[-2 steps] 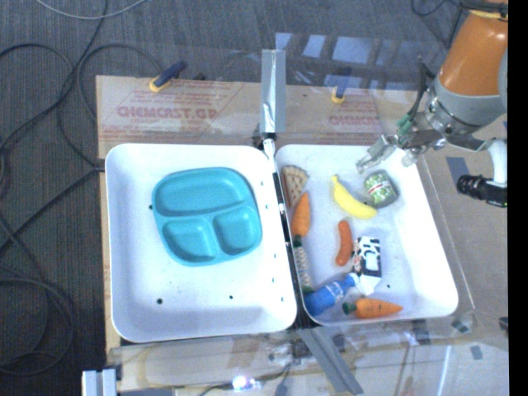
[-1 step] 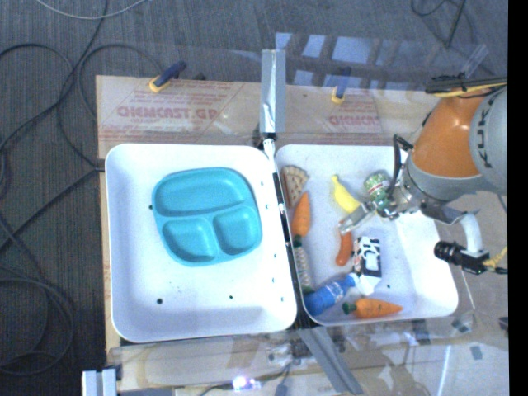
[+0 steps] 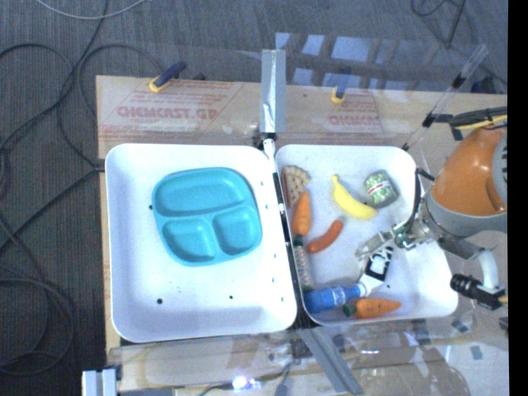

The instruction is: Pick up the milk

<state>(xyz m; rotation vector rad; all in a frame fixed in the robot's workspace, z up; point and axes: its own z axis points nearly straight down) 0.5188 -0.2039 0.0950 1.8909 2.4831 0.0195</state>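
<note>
Beside the end effector (image 3: 378,250), milk (image 3: 379,266), seemingly tilted.

place: robotics lab | cues: clamped bench (image 3: 165,110), loose floor cables (image 3: 49,56), two white bins (image 3: 124,304)

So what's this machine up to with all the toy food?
A grey and orange robot arm reaches into the right bin, where its gripper sits low over a small black-and-white carton, apparently the milk. Around it lie a banana, carrots, a can and a blue bottle. The left bin holds a blue divided tray.
</note>
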